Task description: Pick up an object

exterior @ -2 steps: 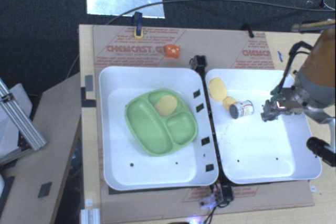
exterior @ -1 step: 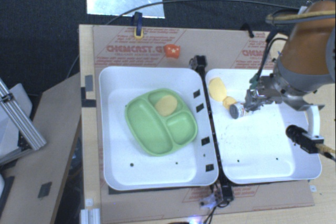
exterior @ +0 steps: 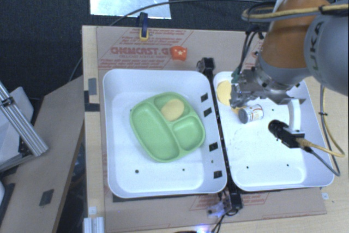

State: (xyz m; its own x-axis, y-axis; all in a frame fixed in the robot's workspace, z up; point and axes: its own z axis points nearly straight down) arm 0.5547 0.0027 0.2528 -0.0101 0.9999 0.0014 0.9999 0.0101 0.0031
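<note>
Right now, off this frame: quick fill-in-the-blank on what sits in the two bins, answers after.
1. The green three-compartment plastic plate lies in the view's ____ shallow white bin.
2. The round lump in one small compartment of that plate is pale ____.
3. The gripper is over the view's ____ bin, close to a small metal can lying there.
Missing words: left; yellow; right.

Robot lab, probably, white bins on bench (cabled arm)
</note>
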